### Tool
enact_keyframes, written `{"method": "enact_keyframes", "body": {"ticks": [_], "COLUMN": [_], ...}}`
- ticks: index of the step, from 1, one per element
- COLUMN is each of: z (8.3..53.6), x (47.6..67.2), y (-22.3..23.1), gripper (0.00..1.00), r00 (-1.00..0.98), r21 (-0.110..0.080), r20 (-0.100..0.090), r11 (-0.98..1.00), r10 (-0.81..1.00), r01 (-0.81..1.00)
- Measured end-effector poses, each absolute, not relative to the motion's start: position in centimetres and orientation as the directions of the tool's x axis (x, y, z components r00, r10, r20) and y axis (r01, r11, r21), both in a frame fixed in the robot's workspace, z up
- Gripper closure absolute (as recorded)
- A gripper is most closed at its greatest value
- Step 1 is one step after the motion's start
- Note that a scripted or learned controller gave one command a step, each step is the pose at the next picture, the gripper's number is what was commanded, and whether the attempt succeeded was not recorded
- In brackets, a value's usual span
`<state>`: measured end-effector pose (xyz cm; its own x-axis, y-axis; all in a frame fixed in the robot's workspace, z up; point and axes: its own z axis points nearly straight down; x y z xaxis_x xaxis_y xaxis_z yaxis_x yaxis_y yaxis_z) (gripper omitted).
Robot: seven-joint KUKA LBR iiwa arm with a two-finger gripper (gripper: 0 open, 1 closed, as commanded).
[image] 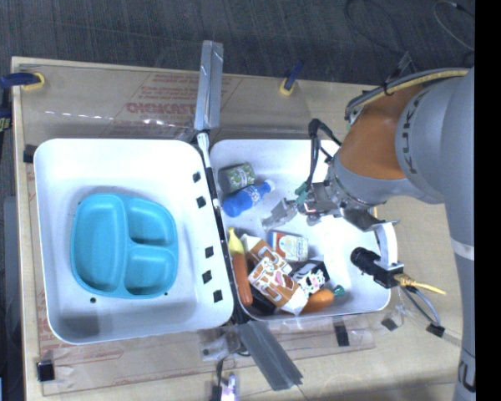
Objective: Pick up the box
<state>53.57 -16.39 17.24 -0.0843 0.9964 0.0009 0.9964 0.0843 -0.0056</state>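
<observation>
Nearest to the camera, at the lower edge of the right shallow white bin (363, 303), lies a crowded heap of small things: a patterned orange and white cardboard box (271, 278), a smaller white carton with an orange picture (290, 246) just behind it, a black and white packet (311, 276), and a long orange-red object (240, 278) along the bin's left wall. Further back in this bin I see a blue plastic bottle (247, 199) and a dark green can (236, 175) lying close together. The left shallow white bin (58, 165) holds a turquoise plastic tray with three compartments (125, 245). The grey arm with the orange band (384, 144) reaches in from the right, and its two-finger gripper (290, 209) hovers over the middle of the right bin, between the bottle and the small carton. Its fingers look a little spread, and nothing is between them. As I judge it, the task is at its beginning: the box is not lifted, it lies in the heap, apart from the fingertips. What is left is to come down on it, close, and raise it. The fingertips are small and blurred, so their exact height above the bin floor is hard to tell, and the box is partly covered by its neighbours.
</observation>
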Motion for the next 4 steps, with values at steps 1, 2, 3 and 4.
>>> {"method": "enact_keyframes", "body": {"ticks": [1,2,3,4], "z": [18.2,18.2,26.4,11.1], "x": [53.6,53.6,55.6,56.4], "y": [-16.3,-16.4,-19.7,-20.0], "gripper": [1.00,0.00,0.00,0.00], "r00": [-0.089,-0.089,-0.294,-0.187], "r21": [-0.008,-0.009,-0.001,-0.005], "r20": [0.002,0.001,-0.001,0.002], "r11": [0.089,0.089,0.294,0.187], "r10": [0.996,0.996,0.956,0.982], "r01": [0.996,0.996,0.956,0.982]}}
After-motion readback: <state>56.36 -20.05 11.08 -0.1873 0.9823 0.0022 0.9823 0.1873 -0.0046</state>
